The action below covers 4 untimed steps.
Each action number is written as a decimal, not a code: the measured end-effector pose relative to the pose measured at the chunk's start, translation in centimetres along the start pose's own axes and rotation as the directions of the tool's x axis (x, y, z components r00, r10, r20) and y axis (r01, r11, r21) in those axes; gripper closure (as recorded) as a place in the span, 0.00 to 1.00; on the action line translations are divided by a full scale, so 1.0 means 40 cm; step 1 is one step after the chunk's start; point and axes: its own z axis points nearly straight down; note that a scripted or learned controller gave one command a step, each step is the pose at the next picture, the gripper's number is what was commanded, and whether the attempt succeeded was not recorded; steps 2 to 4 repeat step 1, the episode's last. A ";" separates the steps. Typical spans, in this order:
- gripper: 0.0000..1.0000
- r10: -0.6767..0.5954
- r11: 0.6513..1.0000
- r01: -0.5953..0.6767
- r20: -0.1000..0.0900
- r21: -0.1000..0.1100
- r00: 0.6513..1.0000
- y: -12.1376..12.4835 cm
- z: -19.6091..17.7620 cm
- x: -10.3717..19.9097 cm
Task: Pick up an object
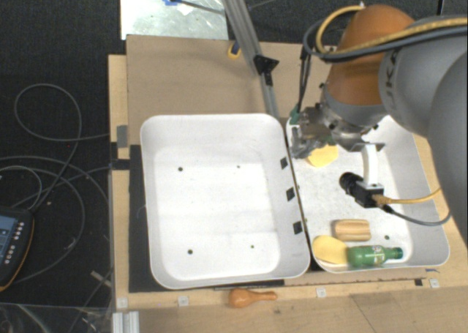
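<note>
Objects for picking are lying in the right bin, largest entry first.

Arm: grey, orange-banded, reaching in from 3 o'clock and covering the bin's 12 o'clock end.

Left bin: sitting just beside the right one on the worktop.

Hand: hanging at the right bin's 11 o'clock corner, directly over a pale yellow piece; whether its fingers are parted or closed, I cannot tell, and nothing is visibly sitting between them.

Green bottle: lying on its side at the bin's 6 o'clock edge.

Tan block: lying just at 11 o'clock of the bottle.

Yellow round piece: touching the bottle's 9 o'clock end.

Orange gourd-shaped item: resting outside both bins at 6 o'clock.

Risk, as judged: the pale yellow piece is sitting close against the bin wall, so a finger is likely landing on the rim or sliding the piece aside, leaving the hand closing on nothing.
</note>
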 end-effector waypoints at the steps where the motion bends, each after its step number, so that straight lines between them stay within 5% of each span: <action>1: 1.00 0.001 1.000 -0.001 0.000 0.001 1.000 0.066 0.018 0.128; 4: 1.00 0.001 1.000 -0.001 0.000 0.001 1.000 0.066 0.018 0.128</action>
